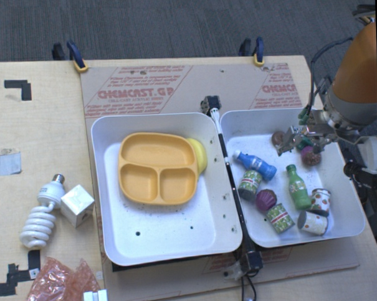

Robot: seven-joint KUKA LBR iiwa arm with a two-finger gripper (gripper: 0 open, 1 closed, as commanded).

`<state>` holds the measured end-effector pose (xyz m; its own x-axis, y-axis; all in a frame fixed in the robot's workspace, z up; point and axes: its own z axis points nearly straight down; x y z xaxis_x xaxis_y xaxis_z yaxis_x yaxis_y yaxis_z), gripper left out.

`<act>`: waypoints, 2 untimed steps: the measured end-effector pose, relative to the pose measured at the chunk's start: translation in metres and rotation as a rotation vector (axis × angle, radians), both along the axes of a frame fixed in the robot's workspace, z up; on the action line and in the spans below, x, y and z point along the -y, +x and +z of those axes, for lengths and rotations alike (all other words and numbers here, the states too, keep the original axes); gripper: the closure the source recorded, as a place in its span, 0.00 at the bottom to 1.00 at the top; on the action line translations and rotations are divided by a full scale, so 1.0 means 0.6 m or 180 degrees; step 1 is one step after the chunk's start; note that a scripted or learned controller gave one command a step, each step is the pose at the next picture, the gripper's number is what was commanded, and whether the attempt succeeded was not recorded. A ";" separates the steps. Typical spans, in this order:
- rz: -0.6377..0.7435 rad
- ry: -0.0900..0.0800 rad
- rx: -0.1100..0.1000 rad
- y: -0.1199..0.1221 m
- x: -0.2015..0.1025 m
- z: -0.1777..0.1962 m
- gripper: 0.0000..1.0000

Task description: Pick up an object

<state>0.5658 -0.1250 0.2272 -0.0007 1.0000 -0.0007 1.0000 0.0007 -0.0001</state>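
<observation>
One gripper (298,137) hovers above the right bin (350,217).

Single fixed camera above the bench, looking down at a slant — far enough back to frame both shallow white plastic bins (171,253) side by side. Grey arm with orange band (359,70) enters from frame right.
</observation>
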 end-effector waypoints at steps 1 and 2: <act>0.0001 0.0000 0.0001 0.109 0.025 -0.224 0.00; 0.0010 0.0020 0.0003 0.055 0.156 -0.223 0.00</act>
<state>0.5987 -0.2187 0.0936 -0.0040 1.0000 0.0057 1.0000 0.0040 0.0009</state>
